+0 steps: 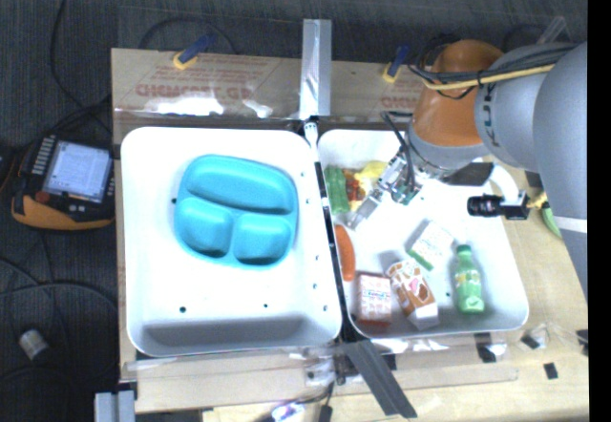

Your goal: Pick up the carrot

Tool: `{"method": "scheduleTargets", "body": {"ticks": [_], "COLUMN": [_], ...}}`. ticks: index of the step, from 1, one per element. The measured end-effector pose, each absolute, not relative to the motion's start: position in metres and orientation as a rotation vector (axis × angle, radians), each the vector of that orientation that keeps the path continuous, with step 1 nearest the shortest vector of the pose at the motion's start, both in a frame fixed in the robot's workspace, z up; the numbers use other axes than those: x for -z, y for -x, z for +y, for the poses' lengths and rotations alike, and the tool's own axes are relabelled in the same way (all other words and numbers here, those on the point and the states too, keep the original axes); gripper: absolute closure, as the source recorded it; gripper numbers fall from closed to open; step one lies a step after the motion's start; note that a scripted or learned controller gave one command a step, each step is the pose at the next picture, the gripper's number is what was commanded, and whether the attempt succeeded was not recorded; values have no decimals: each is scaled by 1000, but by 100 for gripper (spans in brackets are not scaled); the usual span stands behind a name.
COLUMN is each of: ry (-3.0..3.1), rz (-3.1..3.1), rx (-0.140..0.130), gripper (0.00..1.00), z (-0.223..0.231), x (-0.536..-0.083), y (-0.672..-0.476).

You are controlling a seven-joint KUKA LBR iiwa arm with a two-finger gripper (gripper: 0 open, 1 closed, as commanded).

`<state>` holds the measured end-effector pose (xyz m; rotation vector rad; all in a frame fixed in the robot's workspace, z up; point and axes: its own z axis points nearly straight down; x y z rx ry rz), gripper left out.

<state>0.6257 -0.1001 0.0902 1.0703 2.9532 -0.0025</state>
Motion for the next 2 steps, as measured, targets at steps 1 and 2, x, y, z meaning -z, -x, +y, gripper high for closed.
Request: {"method": "scheduleTargets", "body": {"ticks": [1,2], "ry": [-1102,-967], "rz": [2926,2987], "rx": [-1,3], "gripper": [0,0], "z": [-100,-100], "x": [-91,-118], "y": [-575,-625]}}
